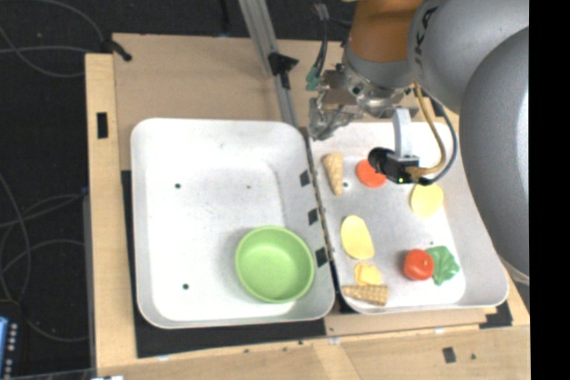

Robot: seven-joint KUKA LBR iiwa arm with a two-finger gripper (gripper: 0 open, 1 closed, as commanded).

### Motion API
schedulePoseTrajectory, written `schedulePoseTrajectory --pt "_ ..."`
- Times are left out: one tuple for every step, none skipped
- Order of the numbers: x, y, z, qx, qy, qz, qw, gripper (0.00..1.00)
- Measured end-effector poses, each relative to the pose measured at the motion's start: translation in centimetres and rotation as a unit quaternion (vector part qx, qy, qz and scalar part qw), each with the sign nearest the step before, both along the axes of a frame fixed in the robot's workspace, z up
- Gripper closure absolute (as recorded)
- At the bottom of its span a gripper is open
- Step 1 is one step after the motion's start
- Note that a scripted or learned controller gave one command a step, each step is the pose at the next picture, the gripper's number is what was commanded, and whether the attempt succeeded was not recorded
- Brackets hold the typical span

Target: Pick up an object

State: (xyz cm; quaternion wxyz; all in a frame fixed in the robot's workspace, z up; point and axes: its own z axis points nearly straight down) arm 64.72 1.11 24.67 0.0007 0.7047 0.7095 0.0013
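Nearby, the gripper (331, 116) hangs over the right bin's (472, 276) far left corner; whether it is open, I cannot tell. Just near of it lies the cone (334, 172), likely light, stiff plastic, best pinched across its middle.

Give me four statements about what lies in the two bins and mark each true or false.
1. The green bowl sits in the left bin. True.
2. The tomato lies in the left bin. False: it lies in the right bin, beside a green leafy piece.
3. The pincer hangs above the far end of the right bin. True.
4. The green bowl holds the waffle piece. False: the waffle piece lies at the right bin's near edge.
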Motion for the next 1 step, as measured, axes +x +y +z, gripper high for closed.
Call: schedulePoseTrajectory --pt "0.67 5.54 0.32 0.0003 0.001 0.001 1.0 1.0"
